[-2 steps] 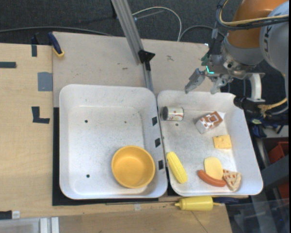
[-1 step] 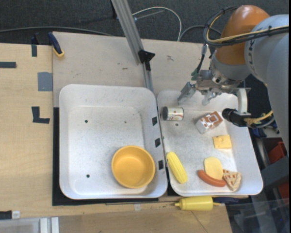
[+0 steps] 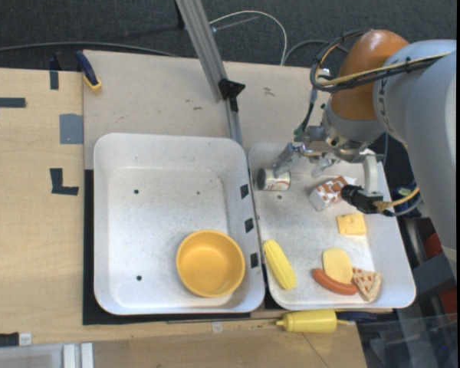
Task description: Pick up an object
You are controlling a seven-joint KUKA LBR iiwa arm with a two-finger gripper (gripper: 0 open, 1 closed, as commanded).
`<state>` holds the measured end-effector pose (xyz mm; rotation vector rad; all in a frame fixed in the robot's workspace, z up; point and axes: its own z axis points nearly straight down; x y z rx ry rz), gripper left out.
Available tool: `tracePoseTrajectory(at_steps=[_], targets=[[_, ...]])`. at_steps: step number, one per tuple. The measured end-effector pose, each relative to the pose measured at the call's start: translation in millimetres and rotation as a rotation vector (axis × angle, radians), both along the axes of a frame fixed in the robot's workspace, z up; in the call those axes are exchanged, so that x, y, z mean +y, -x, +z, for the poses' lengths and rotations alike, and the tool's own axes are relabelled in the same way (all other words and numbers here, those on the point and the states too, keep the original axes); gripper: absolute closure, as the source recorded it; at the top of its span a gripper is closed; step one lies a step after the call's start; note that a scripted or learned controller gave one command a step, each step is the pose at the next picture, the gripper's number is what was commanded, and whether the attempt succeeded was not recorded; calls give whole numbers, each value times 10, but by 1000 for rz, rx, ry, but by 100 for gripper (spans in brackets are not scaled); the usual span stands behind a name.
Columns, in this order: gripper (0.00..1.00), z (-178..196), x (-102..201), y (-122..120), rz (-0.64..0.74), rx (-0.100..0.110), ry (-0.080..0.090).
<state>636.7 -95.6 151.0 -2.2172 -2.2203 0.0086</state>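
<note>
- Grey metal claw (image 3: 291, 158) hangs low over the far end of the right white plastic bin (image 3: 383, 282); whether it is spread or closed, I cannot tell.
- Small silver-and-brown can (image 3: 275, 179) lies on its side just below the claw, apparently ungrasped.
- Step in hand looks like the approach.
- Next move calls for descending squarely over the can and closing.
- Yellow plastic bowl (image 3: 210, 262) sits in the left bin (image 3: 123, 167).
</note>
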Motion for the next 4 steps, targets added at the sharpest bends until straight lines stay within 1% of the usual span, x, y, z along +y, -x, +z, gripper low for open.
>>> tracePoseTrajectory(at_steps=[1,2,3,4], targets=[[0,-292,-8,-147,-1,-35,6],[100,-202,6,-153,0,-36,4],[100,434,6,-140,1,-11,0],[100,740,11,-147,1,-9,-1]])
